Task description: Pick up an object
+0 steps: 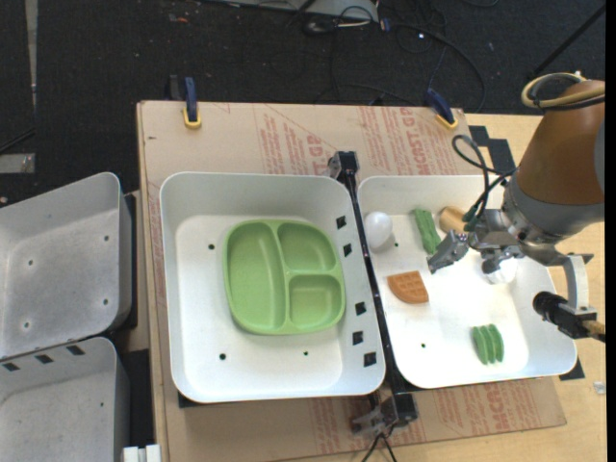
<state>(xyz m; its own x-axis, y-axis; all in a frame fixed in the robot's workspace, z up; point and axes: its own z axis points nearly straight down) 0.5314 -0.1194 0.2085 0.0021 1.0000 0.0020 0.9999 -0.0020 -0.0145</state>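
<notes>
Objects lying loose in right bin (549, 359), so I'm hanging over its middle. Largest to smallest: orange wedge (408, 287), green strip (424, 230), ridged green piece (487, 344), white ball (377, 228). My gripper (454, 249) is hovering w/ nothing betw fingers; how wide the jaws stand, can't tell.

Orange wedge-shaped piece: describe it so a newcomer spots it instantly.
Look in the right white bin, near its left wall beside the black divider. The flat orange wedge-shaped piece lies below the small white egg-like ball. It's the one orange, ridged item; its neighbours are green or white.
</notes>
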